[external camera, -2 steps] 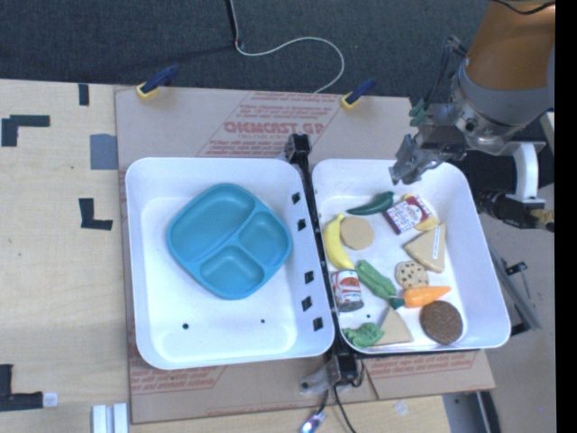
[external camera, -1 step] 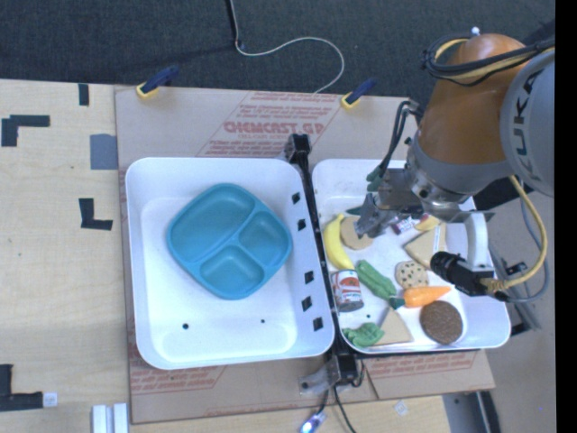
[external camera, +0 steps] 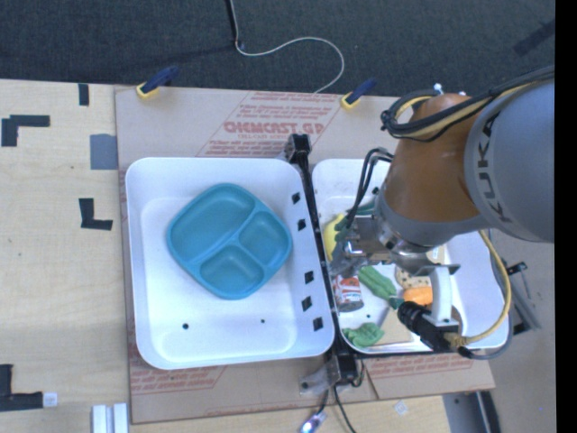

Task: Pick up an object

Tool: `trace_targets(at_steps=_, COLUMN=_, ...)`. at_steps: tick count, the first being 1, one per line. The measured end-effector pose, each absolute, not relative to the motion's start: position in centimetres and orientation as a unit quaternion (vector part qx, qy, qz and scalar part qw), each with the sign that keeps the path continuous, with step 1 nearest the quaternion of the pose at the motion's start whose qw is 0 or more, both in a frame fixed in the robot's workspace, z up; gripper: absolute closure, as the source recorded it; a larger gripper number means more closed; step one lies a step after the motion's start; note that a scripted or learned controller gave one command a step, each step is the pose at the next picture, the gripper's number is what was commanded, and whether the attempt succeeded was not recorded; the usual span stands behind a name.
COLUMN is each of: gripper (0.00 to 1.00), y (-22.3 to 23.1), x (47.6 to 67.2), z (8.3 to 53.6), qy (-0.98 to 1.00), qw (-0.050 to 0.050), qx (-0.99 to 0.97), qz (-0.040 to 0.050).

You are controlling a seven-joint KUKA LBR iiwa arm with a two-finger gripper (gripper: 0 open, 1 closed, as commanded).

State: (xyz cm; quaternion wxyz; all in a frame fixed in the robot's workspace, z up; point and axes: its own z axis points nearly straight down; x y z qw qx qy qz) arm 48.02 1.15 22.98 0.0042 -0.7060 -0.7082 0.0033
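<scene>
Looming closest to you, the grey arm (external camera: 487, 165) with its orange band fills the space above the right bin (external camera: 491, 327), reaching down into it. Its gripper (external camera: 353, 253) sits low over that bin's left side, close to the divider (external camera: 311, 233) between the two bins; you cannot tell from this angle how it is set or whether it grips anything.

Just beside the gripper, toward the bin's near edge, lie several small things: a small packet with red and dark printing (external camera: 348, 292), a green soft-looking piece (external camera: 379, 285), another green piece (external camera: 364, 335) at the near rim, and an orange item (external camera: 416, 290) partly hidden by the wrist. A yellow-green object (external camera: 335, 230) lies against the divider.

Across the divider, the left bin (external camera: 149, 332) holds a blue sectioned plate (external camera: 230, 240), tilted diagonally.

The packet is likely light and crinkly, so take it across its narrow width. The green pieces look limp and may fold; pinch them at the middle. The plate looks rigid and slick, too wide except at its rim.
</scene>
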Motion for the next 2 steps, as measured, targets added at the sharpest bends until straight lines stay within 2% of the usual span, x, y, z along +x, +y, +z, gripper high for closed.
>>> trace_targets(at_steps=1, gripper=1.0, y=4.7, x=48.5, z=35.1, qy=-0.71, qw=-0.003, qx=-0.704, qz=-0.0048)
trace_targets(at_steps=2, gripper=1.0, y=10.1, x=48.4, z=40.2, qy=-0.71, qw=-0.001, qx=-0.704, qz=-0.0023)
